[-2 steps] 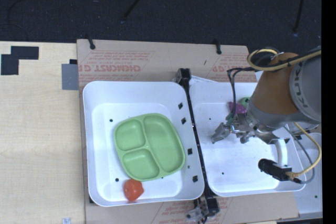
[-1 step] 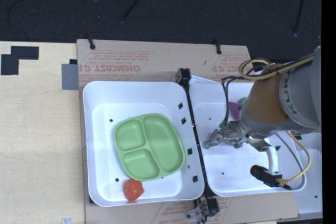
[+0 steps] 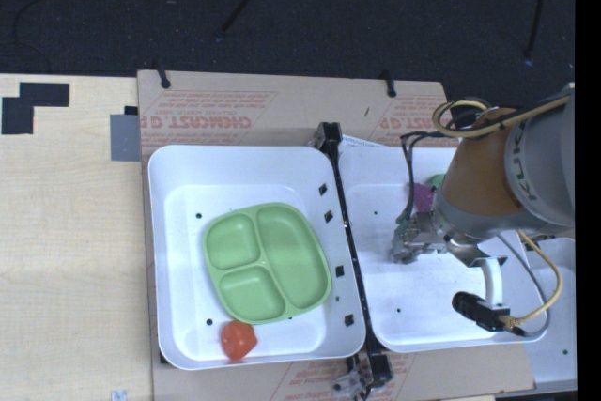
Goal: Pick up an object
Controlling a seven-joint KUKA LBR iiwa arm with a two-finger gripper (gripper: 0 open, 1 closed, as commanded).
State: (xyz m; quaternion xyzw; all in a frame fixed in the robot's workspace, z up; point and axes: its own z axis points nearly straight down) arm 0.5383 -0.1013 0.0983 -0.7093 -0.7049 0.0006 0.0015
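Observation:
A light green divided plate (image 3: 268, 261) lies in the left bin (image 3: 178, 192). A small red-orange object (image 3: 238, 340) sits by that bin's front edge, just below the plate. The arm reaches into the right bin (image 3: 413, 324), and my gripper (image 3: 410, 244) is low over the bin's middle. A purple object (image 3: 423, 196) and a bit of green (image 3: 437, 182) show just behind the gripper, partly hidden by the arm. I see nothing held by the gripper.
A black divider (image 3: 343, 239) runs between the two bins. Cables (image 3: 526, 296) and a black connector (image 3: 479, 312) hang from the arm over the right bin's front right part. Cardboard (image 3: 282, 108) lies under the bins.

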